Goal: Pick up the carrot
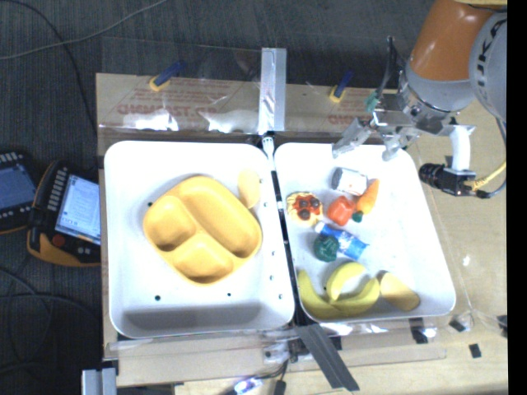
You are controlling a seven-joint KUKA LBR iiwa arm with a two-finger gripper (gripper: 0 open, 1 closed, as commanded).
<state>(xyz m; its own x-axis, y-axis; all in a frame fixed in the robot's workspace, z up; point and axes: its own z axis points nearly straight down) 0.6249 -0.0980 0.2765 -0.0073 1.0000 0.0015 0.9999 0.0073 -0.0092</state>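
- The gripper [367, 144] hangs over the far edge of the right bin [435, 245], its two fingers [346, 146] spread wide apart, one tip toward the bin divider and the other nearer the arm
- Nothing sits between the fingers; they hold nothing
- The carrot [370, 194] lies in the right bin, on the near side of the fingers and apart from them, tilted with its narrow end pointing back toward the nearer-arm fingertip
- A small white and grey block [349, 179] rests just beside the carrot, nearly under the gap between the fingers and closest to them of all the things in the bin
- A red pepper [341, 211] with a green stem touches the carrot's lower end, further from the fingers
- A round orange toy with dark spots [304, 206] lies beside the pepper, toward the divider
- A blue and white bottle [345, 241] and a dark green ball [325, 249] lie beyond the pepper, further again from the fingers
- A banana [323, 299], a pale yellow fruit [346, 280] and a yellow wedge [398, 291] crowd the near edge of the bin, the furthest from the fingers
- The left bin [132, 303] holds a large yellow divided tray [202, 229] and a pale egg shape [248, 187], well off to the side of the fingers, across the divider
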